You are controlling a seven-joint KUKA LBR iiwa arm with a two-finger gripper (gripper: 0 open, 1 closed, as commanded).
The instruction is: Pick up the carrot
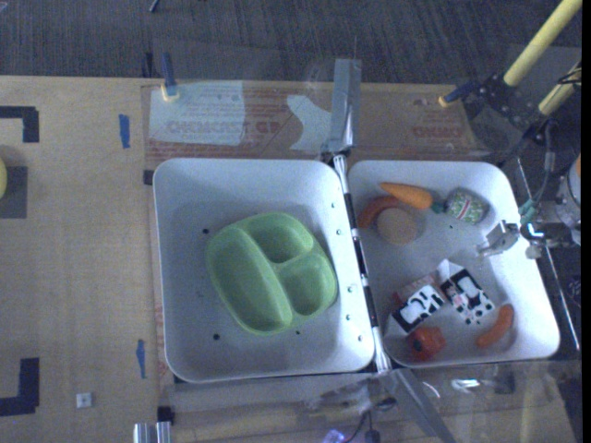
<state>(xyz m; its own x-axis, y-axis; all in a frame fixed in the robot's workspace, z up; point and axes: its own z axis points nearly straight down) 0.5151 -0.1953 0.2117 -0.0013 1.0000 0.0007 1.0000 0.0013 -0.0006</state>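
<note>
orange and tapered, the carrot [407, 195] lies on its side in the far part of the right bin [536, 335], thick end toward the bin's middle, narrow end pointing at the divider [355, 247] between the bins. its surface reads smooth and matte. no part of the arm touches it.

just beside the carrot's thick end sits a rounded green-and-white item [465, 206]. near the carrot's narrow end, a curved reddish-brown piece [372, 210] wraps partly around a tan disc [398, 226]. toward the near side of the same bin: two black-and-white patterned blocks [443, 301] touching each other, a small red rounded object [427, 341], and an orange sausage-shaped piece [497, 326].

left bin [175, 247]: white, shallow, rounded corners. it holds a green compartment plate [271, 271] with three wells, glossy plastic, set at a slant.

gripper [497, 240]: positioned at the right bin's right-hand wall, well apart from the carrot, reaching in from the right. the metallic tip is small and partly blurred; whether it is spread or closed cannot be determined. nothing is visibly held.

bench [74, 247]: pale wood with blue tape marks.
</note>
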